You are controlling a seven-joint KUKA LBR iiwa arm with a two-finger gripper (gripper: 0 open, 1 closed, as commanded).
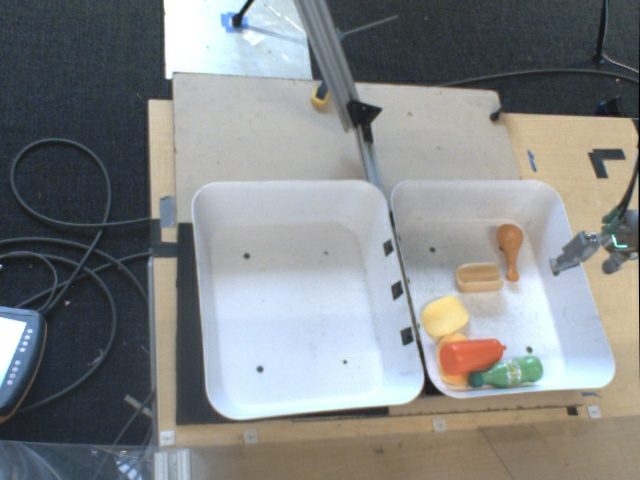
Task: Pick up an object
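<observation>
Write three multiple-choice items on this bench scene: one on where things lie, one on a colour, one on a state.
1. Which bin holds the toys?
A. The left bin
B. The right bin
C. Both bins

2. What colour is the bottle at the right bin's near edge?
A. Green
B. Blue
C. Black

3. How is the green bottle posed?
A. Standing upright
B. Lying on its side
C. Hanging from the tool

Key: 1 B, since every toy sits inside the right bin. 2 A, as its body is green beside the red-orange toy. 3 B, since it lies flat on the bin floor, while the tool is at the bin's right rim.
</observation>
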